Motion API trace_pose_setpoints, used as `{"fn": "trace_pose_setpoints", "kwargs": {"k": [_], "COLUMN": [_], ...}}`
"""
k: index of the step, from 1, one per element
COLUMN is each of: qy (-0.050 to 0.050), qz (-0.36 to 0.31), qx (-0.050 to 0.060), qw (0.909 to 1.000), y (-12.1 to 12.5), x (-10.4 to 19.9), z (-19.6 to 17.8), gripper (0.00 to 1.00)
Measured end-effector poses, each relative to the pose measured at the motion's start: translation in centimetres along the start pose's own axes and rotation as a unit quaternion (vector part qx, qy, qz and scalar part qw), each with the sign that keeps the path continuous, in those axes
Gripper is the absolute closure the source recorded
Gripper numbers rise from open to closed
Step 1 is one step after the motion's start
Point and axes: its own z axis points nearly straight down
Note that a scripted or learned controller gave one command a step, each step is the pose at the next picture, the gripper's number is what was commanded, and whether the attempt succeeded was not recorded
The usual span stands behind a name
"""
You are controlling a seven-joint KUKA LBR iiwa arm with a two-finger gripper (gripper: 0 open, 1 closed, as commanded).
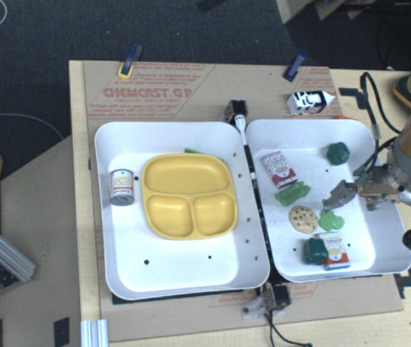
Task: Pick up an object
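Note:
The right bin (pixel 368 248) holds several small items: a red and white packet (pixel 277 167), a long green piece (pixel 292 193), a cookie (pixel 303 219), a pale green piece (pixel 331 222), a dark green block (pixel 315 250) against a small red and white carton (pixel 336 256), and a dark green lump (pixel 338 152). My gripper (pixel 338 196) reaches in from the right and hangs just above the pale green piece, right of the long green piece. Nothing shows in its grasp.
The left bin (pixel 111 237) carries a yellow divided plate (pixel 189 194), a small can (pixel 121 187) to its left and a green sliver (pixel 193 151) behind it. A black and white toy (pixel 310 102) lies behind the right bin. Clamps (pixel 128 62) hold the board's far edge.

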Motion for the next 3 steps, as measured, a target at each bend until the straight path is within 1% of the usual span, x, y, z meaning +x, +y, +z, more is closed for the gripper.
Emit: {"fn": "trace_pose_setpoints", "kwargs": {"k": [1,2,3], "qy": [-0.001,0.0,0.0], "qz": [-0.002,-0.001,-0.001], "qx": [-0.006,-0.002,-0.002], "qw": [1.0,1.0,1.0], "y": [0.3,-0.5,-1.2], "x": [0.0,-0.2,-0.3], "z": [-0.5,5.5,11.7], "gripper": [0.0,0.0,0.0]}}
